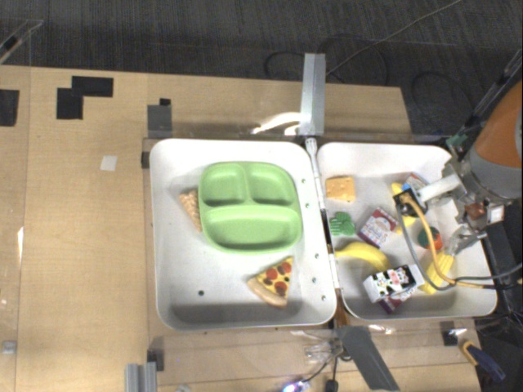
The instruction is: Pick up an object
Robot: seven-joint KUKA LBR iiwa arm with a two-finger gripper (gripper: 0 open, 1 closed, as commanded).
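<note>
At the right edge of the table (82,243), we found the arm (500,149) reaching over the right-hand bin (470,305), with the end effector (462,219) low above that bin's right side. We could not tell from this view whether the end effector was spread or closed, and nothing was visibly between its tips.

The candidate objects lay in the right-hand bin: a banana (364,255), a cracker-like square (341,189), a green toy (341,224), a purple packet (377,227) and a black-and-white carton (391,282). A yellow cable (425,243) looped across them near the end effector. The left-hand bin (167,300) carried a green divided plate (248,205), a pizza slice (275,281) and another flat slice (190,208) tucked against the plate's left rim.

We judged the following risks:

1. The objects lay crowded, so a descent could strike two at once and push both aside.
2. The yellow cable could snag an object or drag it.
3. The bin wall stood close to the end effector and could block a closing motion.
</note>
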